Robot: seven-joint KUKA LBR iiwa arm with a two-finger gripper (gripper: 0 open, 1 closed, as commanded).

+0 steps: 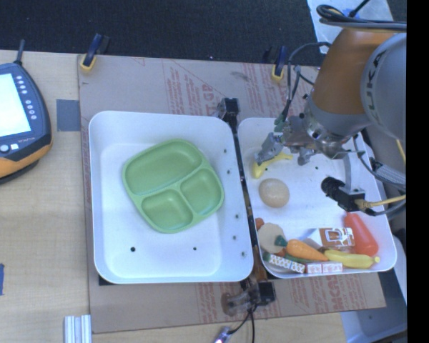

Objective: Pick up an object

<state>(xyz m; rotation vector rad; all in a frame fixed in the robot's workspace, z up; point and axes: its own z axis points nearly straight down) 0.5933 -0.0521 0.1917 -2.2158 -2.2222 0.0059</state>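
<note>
Gripper point(280, 148) is low in the right bin point(309, 266), right at the yellow banana point(270, 164) by the far-left corner; cannot tell how it's set. Beige egg point(274, 192) sits just below it. Carrot point(305, 249) and red pepper point(362, 235) crowd the near edge. Left bin point(107, 191) carries a green tray point(173, 185).
</note>
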